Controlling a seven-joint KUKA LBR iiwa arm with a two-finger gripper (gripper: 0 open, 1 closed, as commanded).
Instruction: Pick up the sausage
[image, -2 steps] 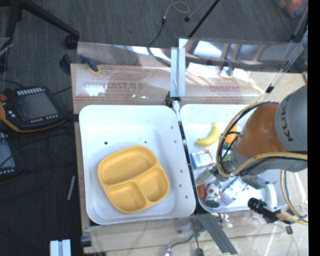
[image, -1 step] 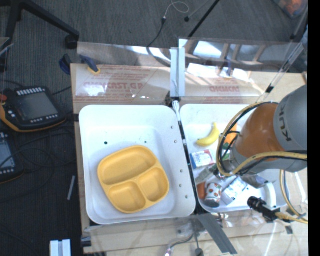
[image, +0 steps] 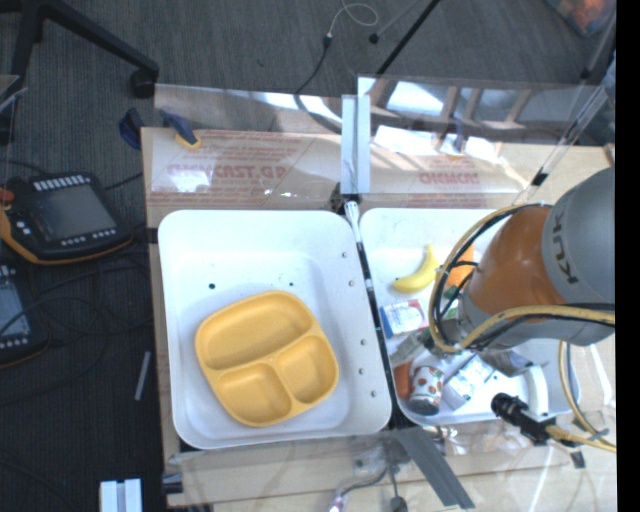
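Counting: two white bins (image: 175, 330) | one yellow tray (image: 265, 357) | one banana (image: 418, 272) | tool state: cannot tell

1. Bins: I count two. The left bin (image: 180, 300) and the right bin (image: 385, 225) stand side by side.
2. Trays: one, a yellow tray (image: 265, 357) with three compartments, in the left bin.
3. Bananas: one banana (image: 418, 272), in the right bin.
4. Packets: one small blue-and-white packet (image: 403, 317), in the right bin.
5. Mugs: one spotted mug (image: 425, 385), in the right bin.
6. Other right-bin items: my arm (image: 545, 265) covers part of that bin; I cannot give a full count there.
7. Pendants: one pendant (image: 62, 215), on the floor left of the bench.
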